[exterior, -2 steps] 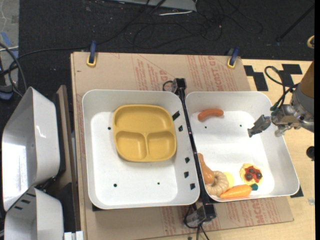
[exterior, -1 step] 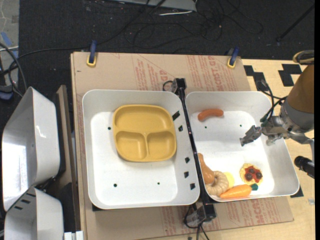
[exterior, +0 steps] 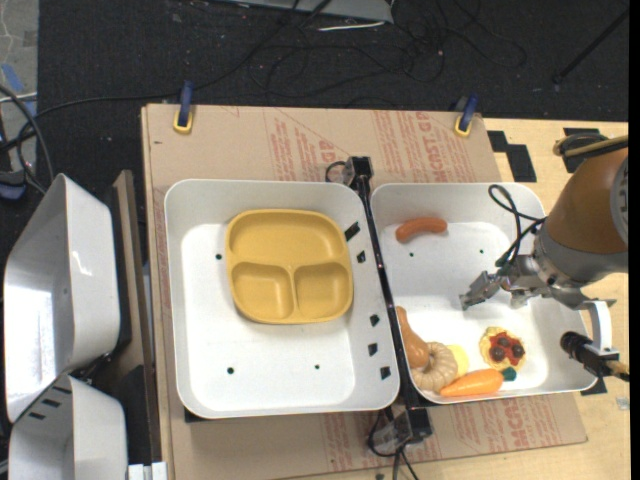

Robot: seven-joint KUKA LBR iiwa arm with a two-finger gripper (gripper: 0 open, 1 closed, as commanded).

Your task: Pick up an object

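While the gripper (exterior: 480, 292) hangs over the right bin (exterior: 455, 203), fingers unreadable, one orange carrot (exterior: 471, 383) lies below it; one sausage (exterior: 421, 229) lies above; one yellow plate (exterior: 290, 266) sits left.

Grey arm (exterior: 590, 223) from the right, hand (exterior: 480, 293) low.

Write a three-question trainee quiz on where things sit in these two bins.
1. True or false: the yellow divided plate lies in the left bin.
2. Which item lies nearest the right bin's far wall: A) the carrot, B) the sausage, C) the small pizza?
3. Fill in: the gripper hangs over the ____ bin.

Key: 1 true; 2 B; 3 right.
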